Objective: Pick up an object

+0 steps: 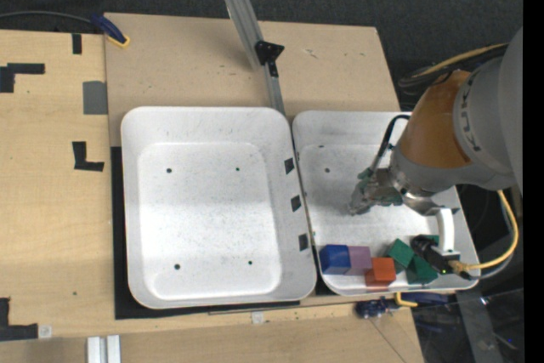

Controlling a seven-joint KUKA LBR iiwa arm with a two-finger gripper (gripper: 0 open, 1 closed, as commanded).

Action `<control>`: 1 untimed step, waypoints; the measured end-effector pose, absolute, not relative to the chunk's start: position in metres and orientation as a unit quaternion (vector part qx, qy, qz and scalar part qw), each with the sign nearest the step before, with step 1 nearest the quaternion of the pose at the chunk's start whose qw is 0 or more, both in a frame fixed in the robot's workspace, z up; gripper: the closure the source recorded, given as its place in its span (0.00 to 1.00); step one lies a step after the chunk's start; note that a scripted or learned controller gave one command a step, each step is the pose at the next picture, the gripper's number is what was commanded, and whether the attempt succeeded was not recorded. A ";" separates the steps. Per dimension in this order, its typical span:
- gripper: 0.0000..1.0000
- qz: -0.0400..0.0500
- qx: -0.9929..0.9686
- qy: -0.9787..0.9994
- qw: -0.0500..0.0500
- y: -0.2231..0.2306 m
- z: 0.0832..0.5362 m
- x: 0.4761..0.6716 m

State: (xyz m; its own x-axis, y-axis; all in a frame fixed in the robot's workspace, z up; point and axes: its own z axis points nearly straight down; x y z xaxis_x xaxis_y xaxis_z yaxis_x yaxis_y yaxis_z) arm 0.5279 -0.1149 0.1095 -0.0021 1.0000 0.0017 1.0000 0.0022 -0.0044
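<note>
Blocks (365, 261) along near edge of right bin (340, 140), beside left bin (136, 132).

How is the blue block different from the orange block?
The blue block is blue and looks a bit bigger; the orange block is orange and looks smaller. The blue block sits nearest the divider between the bins; the orange block sits further right, past the purple block, and closer to the front rim. Both are blocky shapes lying in the right bin.
</note>
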 end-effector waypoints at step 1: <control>1.00 -0.001 -0.707 -0.708 -0.001 -0.113 0.152 0.532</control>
